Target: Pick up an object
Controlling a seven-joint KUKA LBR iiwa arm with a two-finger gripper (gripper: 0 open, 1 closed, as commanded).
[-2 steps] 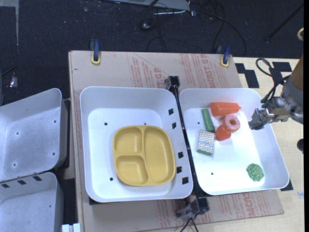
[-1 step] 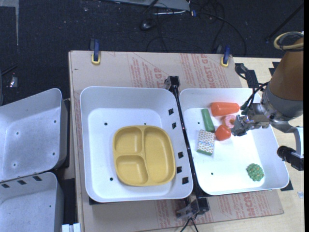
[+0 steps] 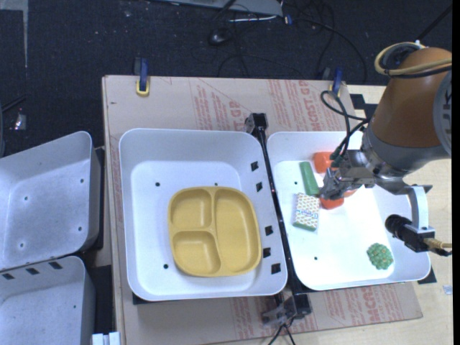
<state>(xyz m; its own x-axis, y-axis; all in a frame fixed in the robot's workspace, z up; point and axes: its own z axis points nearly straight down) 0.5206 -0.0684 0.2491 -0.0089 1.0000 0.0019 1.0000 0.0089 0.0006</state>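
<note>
Cardboard sheet (image 3: 215, 95): red printed lettering is running in slanted rows across the brown sheet lying on the counter under the two bins; the print is showing upside down or mirrored, and no whole word is reading clearly.
Upper strip of the sheet: fragments resembling "MACRO" or "MICRO" and a few digits are showing faintly near the top edge, too blurred to confirm.
Lower right edge of the sheet: more of the same red lettering is showing below the right bin (image 3: 420, 264), also unreadable.
Patterned packet (image 3: 307, 212): small coloured marks are showing on it, too small to read.
</note>
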